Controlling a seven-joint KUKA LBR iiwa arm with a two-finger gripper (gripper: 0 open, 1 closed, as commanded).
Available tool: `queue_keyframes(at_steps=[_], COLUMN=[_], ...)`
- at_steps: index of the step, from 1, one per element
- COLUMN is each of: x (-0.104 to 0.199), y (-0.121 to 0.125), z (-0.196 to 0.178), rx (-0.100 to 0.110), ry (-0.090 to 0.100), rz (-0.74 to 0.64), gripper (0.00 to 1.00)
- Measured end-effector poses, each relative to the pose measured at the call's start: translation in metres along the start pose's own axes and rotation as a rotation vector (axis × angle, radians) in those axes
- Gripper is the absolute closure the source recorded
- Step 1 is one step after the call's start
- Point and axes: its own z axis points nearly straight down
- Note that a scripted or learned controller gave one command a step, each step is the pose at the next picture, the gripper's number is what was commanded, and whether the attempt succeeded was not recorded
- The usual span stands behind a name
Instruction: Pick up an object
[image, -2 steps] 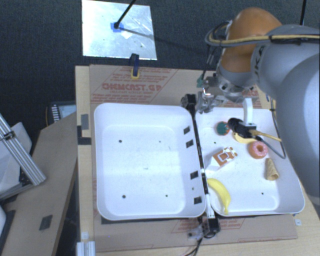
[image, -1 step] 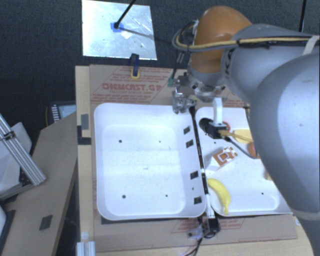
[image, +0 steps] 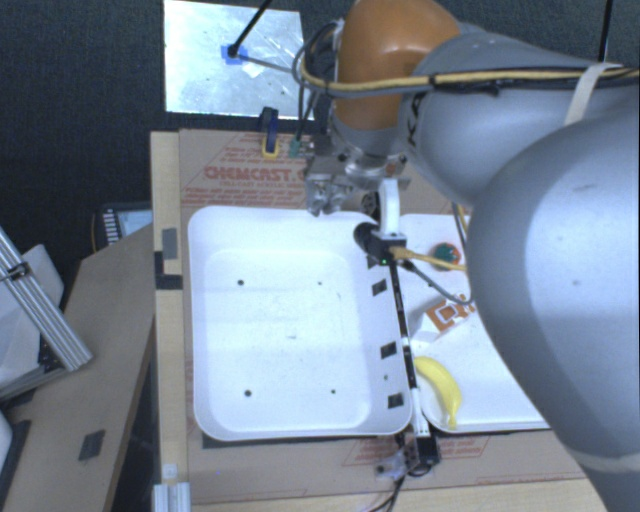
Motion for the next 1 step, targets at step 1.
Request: queue_keyframes(at_steps=[1], x=[-0.0044], y=[0.0009], z=[-0.0099], rx=[0.0], ry=[-0.001], rz=[0.001], gripper=[1.0])
